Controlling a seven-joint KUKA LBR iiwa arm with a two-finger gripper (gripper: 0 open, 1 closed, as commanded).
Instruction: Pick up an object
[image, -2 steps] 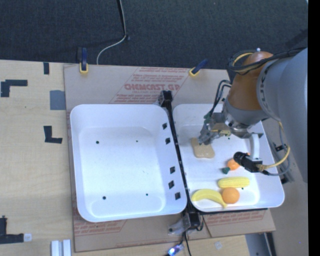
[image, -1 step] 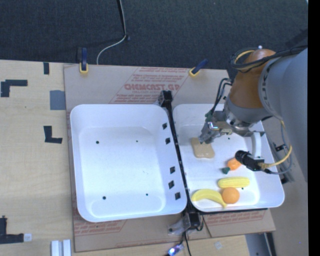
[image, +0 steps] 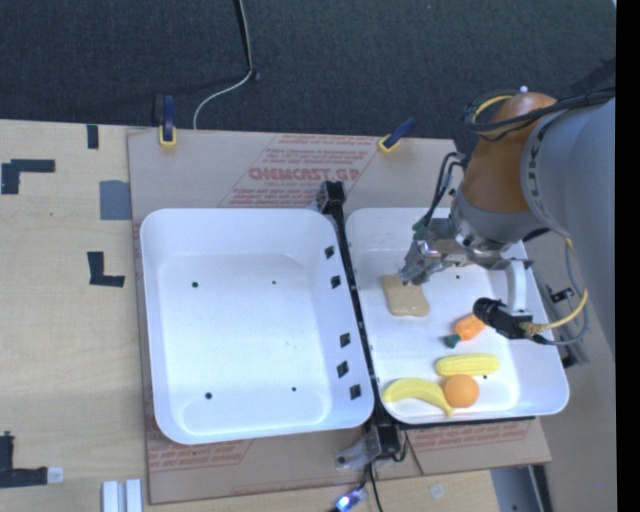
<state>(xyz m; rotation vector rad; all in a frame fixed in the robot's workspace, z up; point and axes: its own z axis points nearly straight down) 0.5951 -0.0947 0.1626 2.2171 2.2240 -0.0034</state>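
On the desk the left white bin stands beside the right bin. In the right bin a tan piece of toast lies near the dividing edge. The pincer hangs just above the toast's upper end, and I cannot tell how its fingers stand. Further right lie a banana, an orange touching it, a corn cob and a small carrot.
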